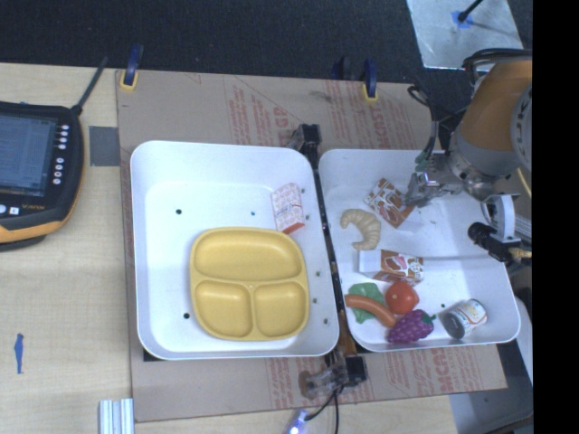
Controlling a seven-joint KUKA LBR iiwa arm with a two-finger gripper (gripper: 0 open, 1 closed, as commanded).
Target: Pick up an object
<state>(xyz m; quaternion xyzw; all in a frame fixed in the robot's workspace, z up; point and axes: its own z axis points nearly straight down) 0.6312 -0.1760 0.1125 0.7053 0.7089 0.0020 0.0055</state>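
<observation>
Holding toy foods, right bin (507,328); left bin (154,242) holds yellow tray (249,283).

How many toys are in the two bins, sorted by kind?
Play food: 5: croissant, tomato, grapes, carrot, green leaf
Packets: 3
Can: 1
Yellow tray: 1
Total: 10

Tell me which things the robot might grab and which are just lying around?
Might grab: packet right by the gripper, croissant, tomato, grapes, can, carton, yellow tray.

Lying around: tablet, blue clamps, cardboard.
</observation>
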